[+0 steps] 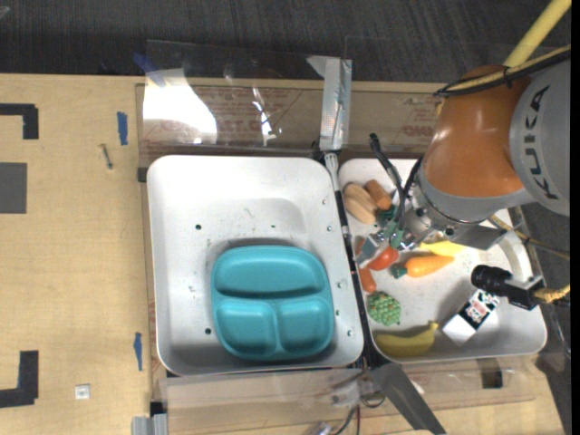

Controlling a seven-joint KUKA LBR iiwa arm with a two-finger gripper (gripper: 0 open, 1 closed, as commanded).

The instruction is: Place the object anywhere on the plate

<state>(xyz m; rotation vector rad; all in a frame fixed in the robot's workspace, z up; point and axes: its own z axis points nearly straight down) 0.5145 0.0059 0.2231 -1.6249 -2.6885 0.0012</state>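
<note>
Looking down from the overhead camera, I see the gripper low in the right bin among toy food, over a red pepper beside a carrot; I cannot tell its opening. I'd confirm a firm hold, lift straight, then cross to the teal plate in the left bin.

I see the bench, tan, with two white bins side by side on it: left bin, right bin, walls touching at the middle. Black marks and blue tape bits on the bench left of them.
</note>
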